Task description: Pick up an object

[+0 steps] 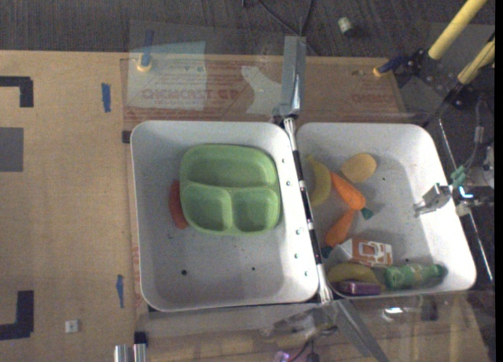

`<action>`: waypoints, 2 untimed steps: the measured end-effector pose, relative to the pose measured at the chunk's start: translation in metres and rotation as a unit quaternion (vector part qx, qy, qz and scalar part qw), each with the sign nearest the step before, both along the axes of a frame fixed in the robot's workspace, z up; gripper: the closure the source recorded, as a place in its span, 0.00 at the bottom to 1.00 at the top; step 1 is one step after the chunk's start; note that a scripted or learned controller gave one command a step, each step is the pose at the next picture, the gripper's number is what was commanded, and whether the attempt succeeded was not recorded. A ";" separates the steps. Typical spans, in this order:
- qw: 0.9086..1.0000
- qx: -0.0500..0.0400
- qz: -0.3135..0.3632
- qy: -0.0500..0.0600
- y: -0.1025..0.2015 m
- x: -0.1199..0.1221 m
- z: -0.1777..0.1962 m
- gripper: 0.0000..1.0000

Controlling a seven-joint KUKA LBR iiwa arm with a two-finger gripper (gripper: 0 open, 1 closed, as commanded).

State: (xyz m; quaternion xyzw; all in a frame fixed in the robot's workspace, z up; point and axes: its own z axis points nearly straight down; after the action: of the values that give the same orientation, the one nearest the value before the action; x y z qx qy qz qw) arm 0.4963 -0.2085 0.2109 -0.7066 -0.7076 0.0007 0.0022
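Left bin (157, 274): a shallow white tray in the middle of the frame, its floor speckled with a few dark spots.
Green plate (230, 188): a light green divided dish with one wide compartment above and two smaller ones below; it lies in the upper half of the left bin.
Orange piece (177, 205): a red-orange, elongated thing against the plate's left edge, partly tucked under it.
Right bin (416, 148): the white tray to the right of centre, touching the left bin along a metal divider.
Upper carrot (347, 191): orange, tapered, lying aslant near the bin's left side, its dark green tip pointing lower right.
Lower carrot (339, 228): a shorter orange one just below, leaning the other way.
Yellow round piece (359, 166): pale yellow, oval, near the bin's upper left.
Banana (318, 180): yellow, curved, along the divider.
Green bottle (413, 275): lying on its side along the bin's lower edge.
Small carton (371, 252): orange and white, just above the bottle's left end.
Yellow and purple items (354, 280): crowded in the lower-left corner of the right bin.
Gripper (437, 198): at the right bin's right edge, small and metallic; how far its claw stands open cannot be told, and nothing is seen in it.
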 end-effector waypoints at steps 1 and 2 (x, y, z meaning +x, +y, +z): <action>1.000 -0.001 0.029 -0.001 0.065 0.038 -0.013 0.00; 0.992 -0.002 0.123 -0.006 0.084 0.094 -0.123 0.00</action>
State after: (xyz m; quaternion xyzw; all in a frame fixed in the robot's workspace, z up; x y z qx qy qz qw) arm 0.5907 -0.1248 0.0881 -0.6139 -0.7893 -0.0018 -0.0030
